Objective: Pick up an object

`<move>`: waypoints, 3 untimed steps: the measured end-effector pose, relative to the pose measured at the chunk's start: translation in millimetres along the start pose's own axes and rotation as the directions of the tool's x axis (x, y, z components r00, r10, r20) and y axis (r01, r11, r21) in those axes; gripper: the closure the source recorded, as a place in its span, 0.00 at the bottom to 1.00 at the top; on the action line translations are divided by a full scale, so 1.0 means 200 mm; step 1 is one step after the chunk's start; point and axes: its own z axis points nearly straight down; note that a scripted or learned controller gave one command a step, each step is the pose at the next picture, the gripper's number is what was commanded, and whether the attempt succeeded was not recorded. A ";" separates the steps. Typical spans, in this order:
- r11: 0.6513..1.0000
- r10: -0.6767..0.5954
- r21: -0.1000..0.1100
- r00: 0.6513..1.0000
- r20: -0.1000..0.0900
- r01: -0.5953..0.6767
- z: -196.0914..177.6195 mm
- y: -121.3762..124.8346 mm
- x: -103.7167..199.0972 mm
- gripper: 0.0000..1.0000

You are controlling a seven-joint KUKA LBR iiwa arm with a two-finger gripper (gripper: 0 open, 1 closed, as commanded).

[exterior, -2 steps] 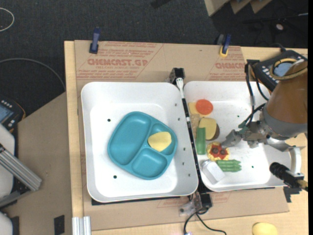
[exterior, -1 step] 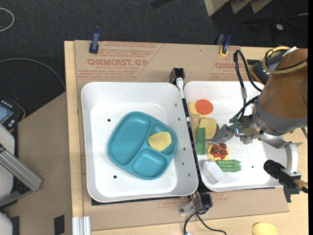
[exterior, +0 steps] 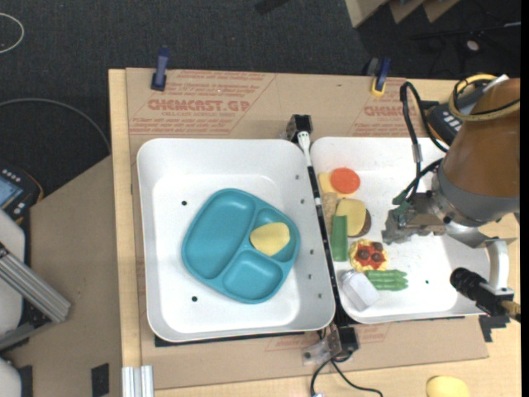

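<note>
Toys crowd the left side of the right bin (exterior: 430, 151), and any of them would satisfy the task: an orange disc (exterior: 345, 179) near the divider (exterior: 316, 201) between the bins, a tan and yellow piece (exterior: 352, 216) just below it, a green stick (exterior: 339, 237) lying along the divider, a small pizza-like piece (exterior: 368, 256), a green bean-shaped piece (exterior: 387, 280) and a white block (exterior: 358, 289) nearest the bin's front corner. My end effector (exterior: 407, 222) hangs to the right of the tan piece and above the pizza-like piece, apart from both as far as I can judge; nothing is between its tips, and from this slant I cannot tell whether they are spread or pressed together. My judgement is that the step in hand is the approach, with no grasp made yet. To do it well I would choose a piece with free space on two sides, perhaps the orange disc, since the others lie touching or nearly so and a descent among them could shove neighbours against the divider. I would centre over the chosen piece and come straight down. My arm (exterior: 488, 151) reaches in from the bin's right side, orange band high, wrist bent down over the bin floor. Across the divider, the left bin (exterior: 157, 222) holds a blue sectioned plate (exterior: 219, 246) with a yellow piece (exterior: 270, 237) in one compartment.
</note>
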 end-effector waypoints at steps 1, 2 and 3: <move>1.000 -0.009 -0.015 1.000 -0.003 0.009 -0.75 0.01 0.27 1.00; 1.000 0.001 0.008 1.000 -0.001 -0.001 -0.57 0.00 0.25 1.00; 1.000 0.009 0.017 1.000 0.000 -0.009 0.31 0.06 -0.16 1.00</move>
